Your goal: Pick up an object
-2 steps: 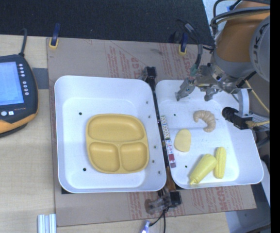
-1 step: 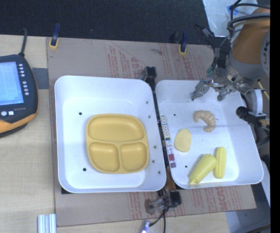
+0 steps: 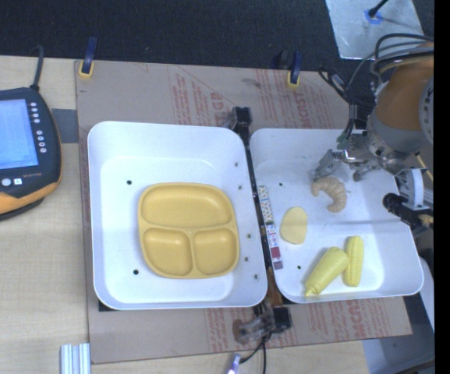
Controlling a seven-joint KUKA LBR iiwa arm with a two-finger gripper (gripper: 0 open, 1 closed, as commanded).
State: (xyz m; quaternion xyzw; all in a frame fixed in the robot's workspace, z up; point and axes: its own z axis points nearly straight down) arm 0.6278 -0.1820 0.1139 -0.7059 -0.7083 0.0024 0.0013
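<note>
A pale croissant lies near the far edge of the right white bin, just below my gripper, whose fingers are spread apart with nothing between them. Near that bin's left edge sits a pale yellow disc. By its near edge lie a yellow bottle and a corn cob, touching. The left bin holds a yellow divided plate. Printing on the strip between the bins is too small to read.
</note>
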